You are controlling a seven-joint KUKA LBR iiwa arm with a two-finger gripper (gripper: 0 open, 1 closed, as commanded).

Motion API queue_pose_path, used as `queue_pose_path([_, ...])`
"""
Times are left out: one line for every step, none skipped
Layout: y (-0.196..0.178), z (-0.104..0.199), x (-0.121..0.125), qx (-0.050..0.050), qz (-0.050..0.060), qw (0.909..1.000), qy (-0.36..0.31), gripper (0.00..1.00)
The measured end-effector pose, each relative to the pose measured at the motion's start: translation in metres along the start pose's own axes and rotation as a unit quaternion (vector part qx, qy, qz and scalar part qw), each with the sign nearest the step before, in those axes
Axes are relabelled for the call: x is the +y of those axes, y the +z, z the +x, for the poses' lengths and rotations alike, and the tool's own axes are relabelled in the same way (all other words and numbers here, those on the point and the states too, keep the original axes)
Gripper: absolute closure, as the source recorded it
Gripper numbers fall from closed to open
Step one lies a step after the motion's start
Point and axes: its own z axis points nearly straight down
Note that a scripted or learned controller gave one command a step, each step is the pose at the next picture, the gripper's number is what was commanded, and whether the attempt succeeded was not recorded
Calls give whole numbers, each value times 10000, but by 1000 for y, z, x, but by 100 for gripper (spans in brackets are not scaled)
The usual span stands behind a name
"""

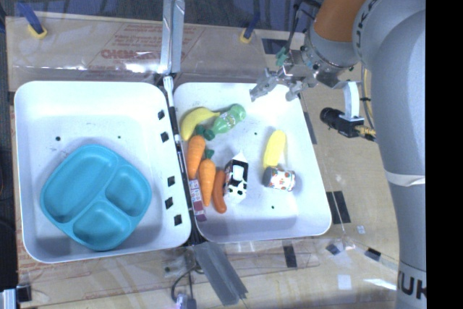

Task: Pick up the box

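Observation:
The box (236, 179) is a small white carton with black cow patches. It lies in the right bin (311, 217), near the middle of its front half, just right of two carrots (202, 168). My gripper (274, 91) hangs over the bin's far edge, well behind the box and a little to its right. Its two fingers stand spread apart, so it is open, with nothing between them.
The right bin also holds a yellow banana (194, 119), a green bottle (226, 119), a yellow corn-like piece (274, 148) and a small round red-and-white item (281, 179). A blue divided plate (95, 197) lies in the left bin (29, 101). The arm (391, 47) fills the right side.

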Motion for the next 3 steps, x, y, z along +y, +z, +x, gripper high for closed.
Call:
queue_pose_path([73, 13, 9, 0, -6, 9949, -1012, 0])
queue_pose_path([121, 77, 10, -40, -23, 9929, -1189, 0])
queue_pose_path([3, 16, -67, -8, -14, 9953, -968, 0])
